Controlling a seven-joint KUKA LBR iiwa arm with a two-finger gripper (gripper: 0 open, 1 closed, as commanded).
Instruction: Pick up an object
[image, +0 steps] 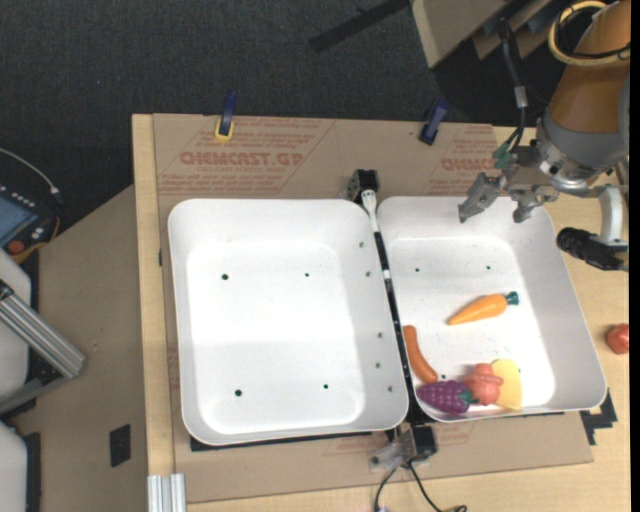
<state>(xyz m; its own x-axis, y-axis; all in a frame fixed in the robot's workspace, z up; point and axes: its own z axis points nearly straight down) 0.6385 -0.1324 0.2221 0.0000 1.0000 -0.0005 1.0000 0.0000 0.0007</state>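
i see the carrot (482, 308) lying at the centre of the right bin (440, 225), right of middle in the frame. below it, along the bin's lower edge, sit a red sausage (419, 354), purple grapes (444, 397) and a pink and yellow toy (497, 384). my gripper (500, 203) hangs over the bin's upper edge, fingers spread, gripping nothing. the left bin (200, 240) lies beside it.

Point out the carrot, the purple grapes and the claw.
carrot (476, 309), camera view, middle of its orange body
purple grapes (443, 397), camera view, centre of the bunch
claw (500, 203), camera view, midway between its fingertips
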